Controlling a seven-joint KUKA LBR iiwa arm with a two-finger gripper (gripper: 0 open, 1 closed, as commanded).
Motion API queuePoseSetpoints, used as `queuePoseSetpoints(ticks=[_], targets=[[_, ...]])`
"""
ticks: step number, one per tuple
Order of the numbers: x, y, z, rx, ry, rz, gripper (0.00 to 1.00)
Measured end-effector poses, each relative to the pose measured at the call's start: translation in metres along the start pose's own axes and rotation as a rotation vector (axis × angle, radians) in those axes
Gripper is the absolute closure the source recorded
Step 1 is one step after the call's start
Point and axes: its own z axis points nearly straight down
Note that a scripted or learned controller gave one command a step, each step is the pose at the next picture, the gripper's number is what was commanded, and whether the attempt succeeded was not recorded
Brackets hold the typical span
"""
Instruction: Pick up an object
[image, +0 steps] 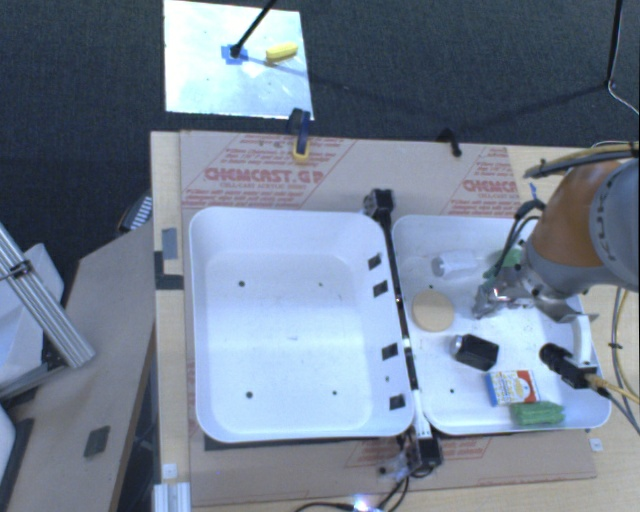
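Two shallow white plastic bins sit side by side, the left bin (290, 320) in the middle of the frame and the right bin (445, 400) at centre-right. In the right one I count five loose things: one round tan disc (433, 312), one black blocky object (476, 350), one small red-and-blue printed box (512, 386), one green ridged block (537, 413), and one clear plastic item (458, 266).

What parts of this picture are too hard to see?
- The gripper: in the camera view it is small and blurry, so its fingertips are hard to make out.
- The clear thing in the right bin: see-through against white, shape unclear.
- The small box: its print is too small to read.
- The arm: cut off by the right edge.
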Motion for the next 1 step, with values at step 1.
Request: queuePoseSetpoints(ticks=[1], targets=[[0.0234,-0.0815,0.0008,0.013,0.001,0.011,1.00]])
